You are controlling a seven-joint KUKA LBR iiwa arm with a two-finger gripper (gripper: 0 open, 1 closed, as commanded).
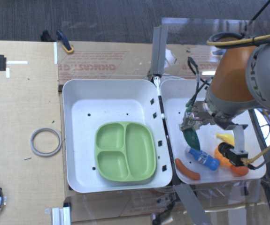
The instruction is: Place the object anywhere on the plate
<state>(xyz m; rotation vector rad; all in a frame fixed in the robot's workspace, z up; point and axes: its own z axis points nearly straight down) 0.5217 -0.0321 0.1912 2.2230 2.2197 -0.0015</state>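
Over the right bin (172, 108), the gripper (191, 128) grasps a green object (191, 137) — plate (125, 150) apart.

Plate (125, 151) matt green plastic; bins (73, 125) smooth white plastic

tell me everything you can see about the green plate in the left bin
The light green plastic plate is a rounded rectangle with soft corners and a raised rim, split by low ridges into three compartments: one long section along its right side and two smaller ones stacked on its left. It looks matte, clean and holds nothing. It lies flat, turned slightly, on the floor of the left shallow white bin, toward the bin's near right area. Nothing but the bin floor touches it.
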